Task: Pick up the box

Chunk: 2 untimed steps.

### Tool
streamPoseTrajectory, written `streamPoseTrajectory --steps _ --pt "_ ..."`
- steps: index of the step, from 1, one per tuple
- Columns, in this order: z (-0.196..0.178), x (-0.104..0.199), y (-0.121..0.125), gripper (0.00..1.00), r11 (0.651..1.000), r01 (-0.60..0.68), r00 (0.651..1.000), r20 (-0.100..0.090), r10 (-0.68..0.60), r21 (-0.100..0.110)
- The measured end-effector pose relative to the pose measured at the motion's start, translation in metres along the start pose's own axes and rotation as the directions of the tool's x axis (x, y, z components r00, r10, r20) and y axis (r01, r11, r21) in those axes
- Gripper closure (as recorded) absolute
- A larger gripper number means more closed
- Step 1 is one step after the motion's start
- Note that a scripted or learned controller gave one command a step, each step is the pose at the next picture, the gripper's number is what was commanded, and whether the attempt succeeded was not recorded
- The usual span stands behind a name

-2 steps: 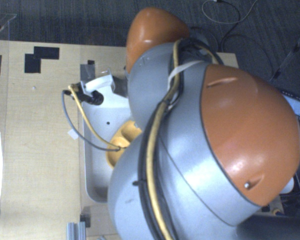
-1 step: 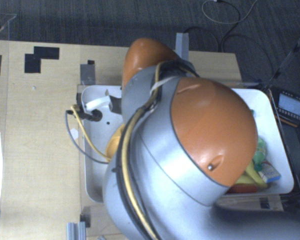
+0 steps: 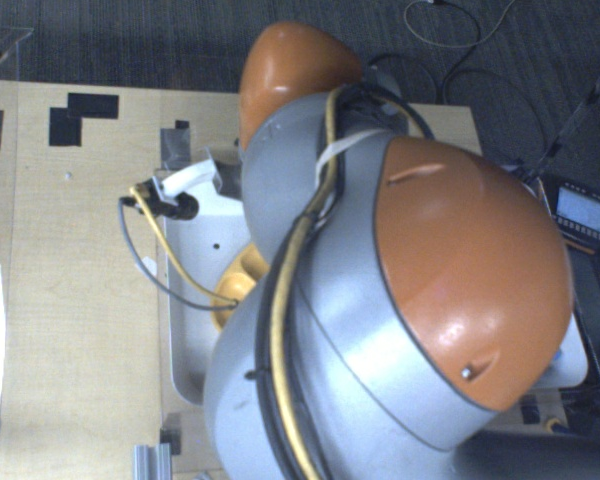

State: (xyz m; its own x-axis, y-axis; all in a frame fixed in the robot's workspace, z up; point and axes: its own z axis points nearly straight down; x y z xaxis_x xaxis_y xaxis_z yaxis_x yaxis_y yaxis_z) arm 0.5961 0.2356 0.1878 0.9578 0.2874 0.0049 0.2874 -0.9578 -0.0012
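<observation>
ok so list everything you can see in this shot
bin: 1 seen, white, left of centre, mostly under the arm
yellow thing: 1, yellow, in the bin at the arm's edge; cannot tell what it is
bench: 1, pale wood, left side
black marks: several, black, top left of the bench
floor: dark grey carpet, along the top
loose wire: 1, thin, on the floor, top right
arm: 1, grey and orange, centre and right
cables: yellow and black, looping off the arm's left

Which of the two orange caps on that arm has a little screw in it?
The large orange cap at lower right: a small screw sits near its lower edge. The smaller orange cap at the top looks plain.
</observation>
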Motion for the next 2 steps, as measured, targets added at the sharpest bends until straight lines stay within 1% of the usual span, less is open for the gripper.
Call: streamPoseTrajectory --steps 1,2 --pt "0.0364 -0.0029 -0.0002 1.00 1.000 -0.018 1.000 0.002 0.018 -0.001" --pt "0.0362 -0.0028 -0.0002 0.00 1.000 -0.018 1.000 0.002 0.018 0.000"
